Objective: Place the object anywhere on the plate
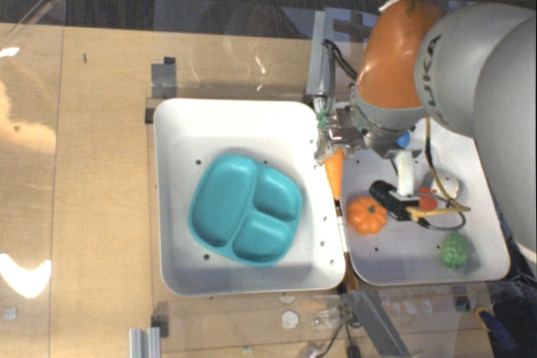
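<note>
Right of the teal plate, arm reaches down over the right bin, wrist bent toward the divider. Gripper sits over an orange carrot-like object, possibly touching it. Orange pumpkin lies further right of plate.

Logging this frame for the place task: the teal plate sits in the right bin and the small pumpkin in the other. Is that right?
Not quite: the sides are swapped. The camera view shows the plate in the left bin, with nothing on it, and the pumpkin in the right bin, below the arm.
</note>
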`<state>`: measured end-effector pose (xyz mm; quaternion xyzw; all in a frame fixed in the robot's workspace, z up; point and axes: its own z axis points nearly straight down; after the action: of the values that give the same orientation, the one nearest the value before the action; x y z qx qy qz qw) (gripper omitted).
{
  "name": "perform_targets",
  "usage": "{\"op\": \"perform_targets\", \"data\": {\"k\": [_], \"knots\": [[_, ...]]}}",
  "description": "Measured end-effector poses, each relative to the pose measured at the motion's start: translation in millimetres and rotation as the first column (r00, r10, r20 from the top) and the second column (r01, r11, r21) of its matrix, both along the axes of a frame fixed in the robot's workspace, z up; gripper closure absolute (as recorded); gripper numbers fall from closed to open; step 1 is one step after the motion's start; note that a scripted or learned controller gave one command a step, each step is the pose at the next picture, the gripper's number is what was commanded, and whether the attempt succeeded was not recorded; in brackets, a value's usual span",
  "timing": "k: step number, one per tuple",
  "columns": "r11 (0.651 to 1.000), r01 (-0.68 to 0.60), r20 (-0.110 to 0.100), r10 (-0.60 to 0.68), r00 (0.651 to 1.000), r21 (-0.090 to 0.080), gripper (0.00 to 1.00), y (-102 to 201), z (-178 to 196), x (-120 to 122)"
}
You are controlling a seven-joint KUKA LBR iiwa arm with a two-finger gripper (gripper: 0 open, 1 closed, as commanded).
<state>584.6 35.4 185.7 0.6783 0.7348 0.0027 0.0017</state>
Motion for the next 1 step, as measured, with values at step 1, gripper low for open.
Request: {"op": "perform_targets", "data": {"k": [1], "knots": [[1.000, 0.014, -0.003, -0.014, 1.000, 0.000, 1.00, 71.0, -0.8, -39.6]]}}
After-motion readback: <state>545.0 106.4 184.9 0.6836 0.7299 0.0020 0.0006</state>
